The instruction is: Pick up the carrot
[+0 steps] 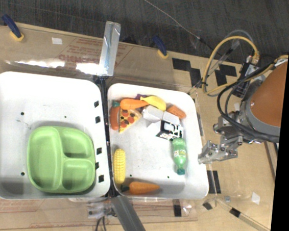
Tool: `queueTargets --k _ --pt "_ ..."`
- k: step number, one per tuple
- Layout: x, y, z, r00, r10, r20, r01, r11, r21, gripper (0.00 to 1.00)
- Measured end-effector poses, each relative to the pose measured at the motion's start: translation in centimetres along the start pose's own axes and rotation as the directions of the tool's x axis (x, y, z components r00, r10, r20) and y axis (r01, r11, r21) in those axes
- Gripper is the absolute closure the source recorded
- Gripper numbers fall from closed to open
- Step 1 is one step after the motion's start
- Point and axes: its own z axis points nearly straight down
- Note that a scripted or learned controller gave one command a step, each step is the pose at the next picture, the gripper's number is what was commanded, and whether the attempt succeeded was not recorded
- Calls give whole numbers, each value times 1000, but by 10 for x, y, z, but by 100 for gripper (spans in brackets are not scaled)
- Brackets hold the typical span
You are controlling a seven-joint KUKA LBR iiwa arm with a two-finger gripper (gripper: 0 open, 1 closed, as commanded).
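The carrot (142, 188) is orange with a dark green stub end and lies flat along the near wall of the right bin (191, 180), beside the lower tip of a corn cob. My gripper (214, 153) hangs outside the right bin, just past its right rim and over the bench, well to the right of the carrot and a little farther back. Nothing is visibly held in it. The grey arm with its orange band (270, 100) rises behind it at the right.
The right bin also holds a corn cob (119, 165), a green bottle (179, 154), a pizza slice (126, 118), a banana (155, 102), a white box (152, 114) and a black-and-white carton (169, 130). A green divided plate (62, 158) sits in the left bin (13, 98). Cables (228, 54) loop behind the arm.
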Motion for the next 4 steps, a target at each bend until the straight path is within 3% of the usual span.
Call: queueTargets --k 1,2,4 --pt "0 1 29 948 -318 3 318 948 -7 100" --pt "-39 -104 29 876 -482 5 482 876 -4 100" --pt "-41 -105 9 876 -482 8 482 876 -2 100"
